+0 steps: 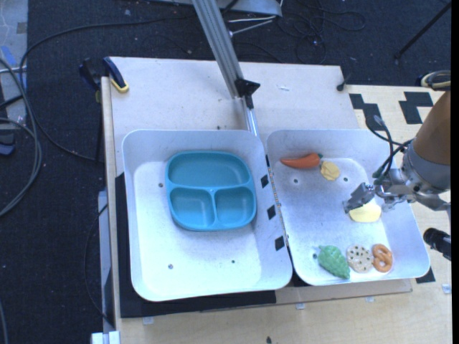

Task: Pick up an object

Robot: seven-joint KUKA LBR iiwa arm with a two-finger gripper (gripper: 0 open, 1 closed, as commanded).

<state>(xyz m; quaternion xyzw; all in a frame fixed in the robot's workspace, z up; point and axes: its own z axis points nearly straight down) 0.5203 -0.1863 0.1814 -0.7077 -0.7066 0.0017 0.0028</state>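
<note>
Gripper [361, 198] low in right bin [401, 260], right on top of yellow piece [366, 213]; can't tell its grip. Also there: one carrot [301, 161], one small yellow bit [330, 170], one green leaf [333, 260], one cookie [359, 258], one pretzel [382, 256]. One blue tray [211, 190] in left bin [143, 264]. Dark carpet [50, 228] around.

Bright, even light falls from above with a cool bluish cast. The white bins [143, 264] look slightly washed out. Shadows are soft and short. The whole picture is mildly blurred and grainy.
</note>
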